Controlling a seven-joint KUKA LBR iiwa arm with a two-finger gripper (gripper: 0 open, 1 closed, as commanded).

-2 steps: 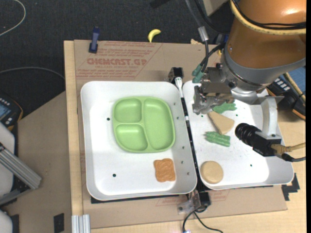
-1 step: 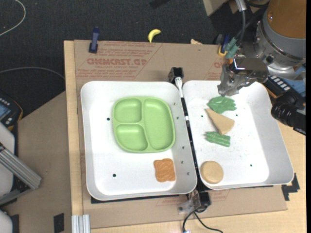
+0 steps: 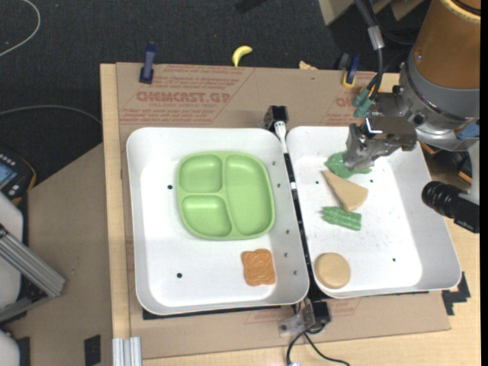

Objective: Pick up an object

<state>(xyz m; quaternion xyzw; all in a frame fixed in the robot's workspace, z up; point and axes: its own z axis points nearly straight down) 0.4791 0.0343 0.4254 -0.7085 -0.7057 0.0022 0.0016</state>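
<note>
**Gripper low over the green piece at the back of the right bin**

The gripper [image 3: 357, 161] hangs over the far part of the right bin [image 3: 412, 227], its tip down at a flat green piece [image 3: 335, 163] that lies against the bin floor. The tip is dark and seen at a slant, so I cannot tell how it is set or whether it has any hold on the green piece. The grey arm [image 3: 442, 75] enters from the right, with its orange band at the top corner.

Just in front of the green piece lies a tan wedge [image 3: 347, 192], its point touching or nearly touching the green piece. Near the wedge, toward the front, sits a small green pod-like toy [image 3: 341, 218]. At the front left corner of the same bin rests a round tan cookie [image 3: 332, 270], close to the rim.

The left bin [image 3: 149, 219] holds a light green divided plate [image 3: 226, 195] with three compartments, lying flat near the middle. Toward the front of that bin, apart from the plate, lies an orange waffle-like piece [image 3: 258, 267].

Both bins sit side by side on a brown board [image 3: 191, 94] with red lettering. A small yellow banana [image 3: 242, 53] lies on the dark floor beyond the board's far edge.
</note>
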